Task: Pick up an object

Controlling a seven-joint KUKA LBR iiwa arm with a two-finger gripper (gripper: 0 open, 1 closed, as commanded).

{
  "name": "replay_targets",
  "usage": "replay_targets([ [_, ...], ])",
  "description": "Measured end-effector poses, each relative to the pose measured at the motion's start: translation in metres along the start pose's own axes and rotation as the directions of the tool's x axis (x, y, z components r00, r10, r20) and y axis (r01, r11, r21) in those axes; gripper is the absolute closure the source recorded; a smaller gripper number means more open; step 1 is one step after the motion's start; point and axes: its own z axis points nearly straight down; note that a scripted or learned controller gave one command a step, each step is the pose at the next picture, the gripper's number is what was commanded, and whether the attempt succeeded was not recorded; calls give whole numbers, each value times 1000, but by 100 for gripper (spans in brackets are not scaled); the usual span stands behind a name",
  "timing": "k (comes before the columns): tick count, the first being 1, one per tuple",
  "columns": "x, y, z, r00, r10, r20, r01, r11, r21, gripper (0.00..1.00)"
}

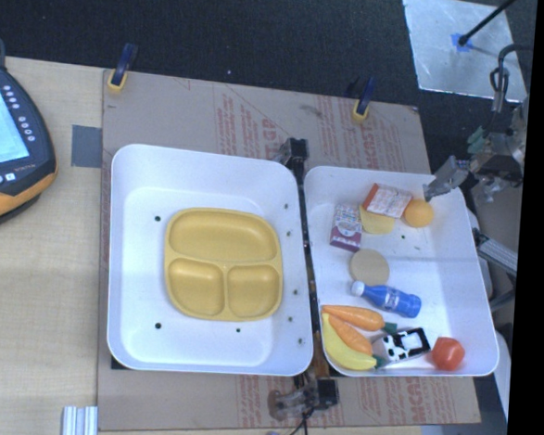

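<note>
The right white bin (477, 273) holds several small objects. At its far end lie an orange ball (419, 213), a red-and-white box (386, 200), a yellow wedge (376, 222) and a small purple carton (347, 226). A tan disc (370, 265) and a blue bottle (389, 298) lie in the middle. Near the front are a carrot (353, 316), a banana (345, 347), a black-and-white toy (402, 344) and a red tomato (446, 352). My gripper (440, 184) hangs over the bin's far right corner, just above the orange ball, with nothing seen in it.
The left white bin (130, 249) holds a yellow divided plate (223, 262). A teach pendant (3, 147) lies on the bench at the far left. Clamps (362, 97) pin the cardboard sheet at the back edge.
</note>
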Motion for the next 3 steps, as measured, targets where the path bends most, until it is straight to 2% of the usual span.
replay_targets([
  [1, 2, -59, 62, 1000, -1, 1, 1, 1000, 1, 0],
  [2, 42, -109, 144, 1000, -1, -1, 1, 1000, 2, 0],
  [3, 49, -52, 195, 1000, -3, 1, 3, 1000, 1, 0],
])
